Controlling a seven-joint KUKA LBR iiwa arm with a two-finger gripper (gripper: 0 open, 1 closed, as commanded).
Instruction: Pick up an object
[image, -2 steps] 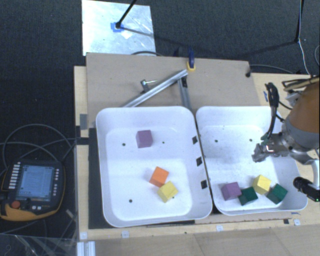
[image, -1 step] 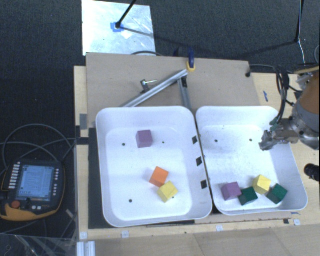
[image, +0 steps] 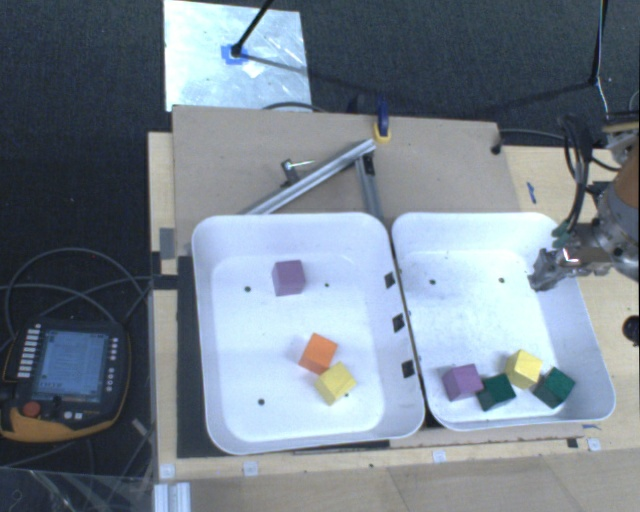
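The left bin holds a purple cube, an orange cube and a yellow cube touching the orange one. In the right bin, near its front edge, lie a purple cube, a dark green cube, a yellow cube and another green cube. My gripper hangs over the right bin's right rim, well behind those cubes. No cube is seen at its tip.
A metal bar lies on the brown board behind the bins. A teach pendant with cables rests at the far left. Black clips mark the seam between the bins.
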